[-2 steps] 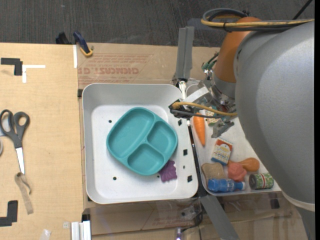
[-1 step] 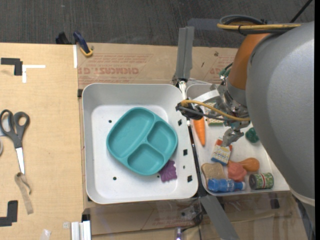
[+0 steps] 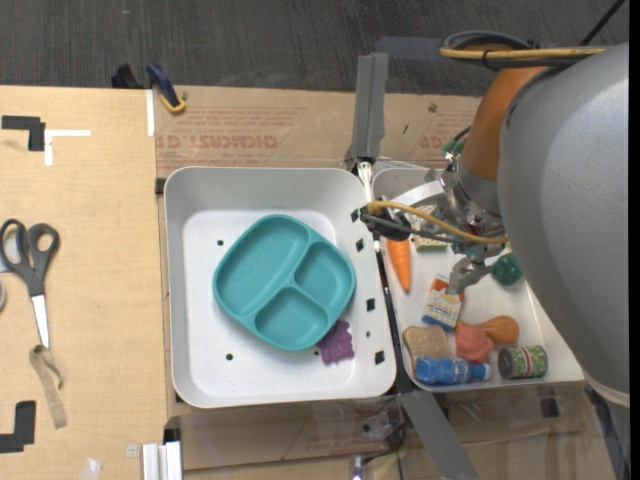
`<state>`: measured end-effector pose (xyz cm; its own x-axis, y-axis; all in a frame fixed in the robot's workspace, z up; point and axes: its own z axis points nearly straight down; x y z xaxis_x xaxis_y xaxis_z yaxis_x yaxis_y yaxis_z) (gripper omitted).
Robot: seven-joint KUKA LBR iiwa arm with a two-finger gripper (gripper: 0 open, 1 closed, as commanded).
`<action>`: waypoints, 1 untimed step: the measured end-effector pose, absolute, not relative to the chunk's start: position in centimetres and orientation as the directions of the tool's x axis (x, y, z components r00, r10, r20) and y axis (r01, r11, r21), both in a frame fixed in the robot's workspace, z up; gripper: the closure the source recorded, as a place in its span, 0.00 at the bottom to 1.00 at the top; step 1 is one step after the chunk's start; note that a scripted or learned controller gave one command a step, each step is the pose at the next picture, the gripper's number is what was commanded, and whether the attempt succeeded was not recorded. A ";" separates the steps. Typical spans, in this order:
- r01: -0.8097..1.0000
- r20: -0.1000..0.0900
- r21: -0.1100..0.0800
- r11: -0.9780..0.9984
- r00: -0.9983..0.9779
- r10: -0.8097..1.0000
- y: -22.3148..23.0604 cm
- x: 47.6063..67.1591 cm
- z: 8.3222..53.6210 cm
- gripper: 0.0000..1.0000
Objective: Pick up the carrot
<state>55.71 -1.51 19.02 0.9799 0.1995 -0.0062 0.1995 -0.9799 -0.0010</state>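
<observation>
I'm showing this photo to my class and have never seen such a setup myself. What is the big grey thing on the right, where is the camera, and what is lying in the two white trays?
The grey shape with the orange band is a robot arm, reaching in from the right. One fixed camera looks down on the bench at a slant. The left bin holds a teal divided plate and a small purple item. The right bin holds the carrot, a blue bottle, a small can and other toy foods. The end effector sits above the right bin, beside the carrot. The carrot lies in the bin, not held.

Dark carpet floor point(image 3: 250, 18), wood bench point(image 3: 80, 268)
</observation>
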 end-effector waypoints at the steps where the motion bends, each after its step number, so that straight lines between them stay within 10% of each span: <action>1: 0.200 -0.005 -0.001 -0.980 0.980 0.200 0.7 55.0 19.0 0.00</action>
<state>54.99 0.71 19.04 0.9798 0.1997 -0.0051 0.1997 -0.9798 -0.0012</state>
